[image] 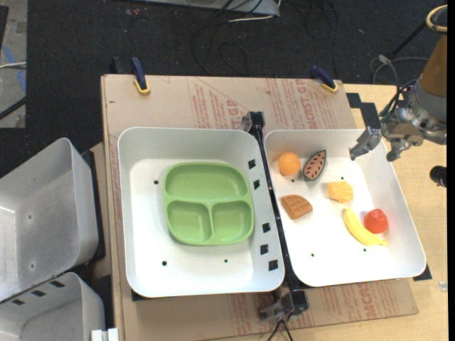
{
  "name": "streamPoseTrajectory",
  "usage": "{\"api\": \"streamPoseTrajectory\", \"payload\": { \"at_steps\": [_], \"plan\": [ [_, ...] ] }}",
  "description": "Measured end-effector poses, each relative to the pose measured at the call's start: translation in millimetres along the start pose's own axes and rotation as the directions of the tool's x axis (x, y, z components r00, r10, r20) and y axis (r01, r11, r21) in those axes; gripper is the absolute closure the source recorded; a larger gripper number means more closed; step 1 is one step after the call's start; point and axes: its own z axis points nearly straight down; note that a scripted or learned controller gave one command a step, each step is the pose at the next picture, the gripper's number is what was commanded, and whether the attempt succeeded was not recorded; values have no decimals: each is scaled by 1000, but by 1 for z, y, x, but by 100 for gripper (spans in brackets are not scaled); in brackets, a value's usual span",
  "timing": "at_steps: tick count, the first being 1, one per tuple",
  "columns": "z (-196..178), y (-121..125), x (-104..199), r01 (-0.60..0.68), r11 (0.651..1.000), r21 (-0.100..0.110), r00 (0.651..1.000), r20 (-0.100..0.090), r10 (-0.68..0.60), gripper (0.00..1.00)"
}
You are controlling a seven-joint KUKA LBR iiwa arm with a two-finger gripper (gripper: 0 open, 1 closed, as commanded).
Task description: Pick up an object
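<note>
The right bin (398,261) holds an orange ball (288,164), a dark watermelon slice (314,165), a yellow cheese wedge (340,191), a brown bread piece (296,206), a banana (359,229) and a red tomato (376,220) resting against the banana. My gripper (377,146) hangs over the bin's upper right rim, to the right of the watermelon slice and above the cheese wedge. Its two fingers are spread apart with nothing between them.
The left bin (142,261) holds a green divided plate (209,202). A black divider with clips runs between the bins. Blue-and-yellow clamps (141,76) hold the cardboard bench at the back. Grey plastic tubs (39,212) stand off the bench at left.
</note>
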Motion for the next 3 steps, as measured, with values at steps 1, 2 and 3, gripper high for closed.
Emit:
{"api": "streamPoseTrajectory", "payload": {
  "at_steps": [1, 2, 3],
  "plan": [
    [-8, 3, 1, 3, 1000, -13, 1000, 3, -3, 0],
    [54, -3, -3, -1, 1000, -7, 1000, 1, 1, 0],
    [106, -8, -12, -1, 1000, -8, 1000, 2, 1, 0]
  ]
}}
